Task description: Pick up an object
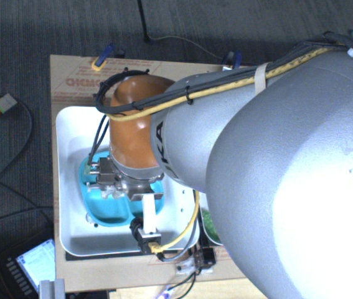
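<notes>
A bright blue object lies in the left white bin, near its middle and front. The arm's orange band and grey wrist reach down over it from the right and cover most of its right side. The gripper hangs right above the blue object, its tips hidden behind the wrist body. A white and black part of the tool sticks out toward the bin's front edge.
The huge grey arm covers the right half of the view, including most of the right bin. A green thing peeks out at the right bin's left edge. Blue clamps hold the brown board. Cables trail near the front.
</notes>
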Robot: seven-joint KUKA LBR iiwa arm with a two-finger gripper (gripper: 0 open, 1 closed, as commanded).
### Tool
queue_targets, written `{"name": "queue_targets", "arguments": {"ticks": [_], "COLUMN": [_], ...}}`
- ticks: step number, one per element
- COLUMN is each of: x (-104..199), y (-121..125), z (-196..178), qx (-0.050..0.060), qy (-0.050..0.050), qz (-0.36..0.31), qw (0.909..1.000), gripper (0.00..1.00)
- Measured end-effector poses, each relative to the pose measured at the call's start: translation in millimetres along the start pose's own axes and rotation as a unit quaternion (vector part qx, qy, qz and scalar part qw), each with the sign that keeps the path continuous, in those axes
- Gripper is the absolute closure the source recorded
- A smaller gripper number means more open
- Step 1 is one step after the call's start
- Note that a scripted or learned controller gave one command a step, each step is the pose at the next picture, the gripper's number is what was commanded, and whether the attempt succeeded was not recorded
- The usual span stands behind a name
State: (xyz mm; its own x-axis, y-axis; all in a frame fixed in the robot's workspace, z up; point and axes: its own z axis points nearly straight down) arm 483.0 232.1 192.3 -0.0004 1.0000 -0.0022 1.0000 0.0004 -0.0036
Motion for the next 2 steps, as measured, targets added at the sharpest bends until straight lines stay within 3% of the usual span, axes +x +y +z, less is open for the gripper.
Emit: {"name": "queue_targets", "arguments": {"ticks": [1, 2], "x": [0, 0], "y": [11, 0], "z": [-2, -5], "qx": [-0.001, 0.000], "qy": [0.000, 0.001], "qz": [0.000, 0.000], "qw": [1.0000, 1.0000], "gripper": [1.00, 1.00]}}
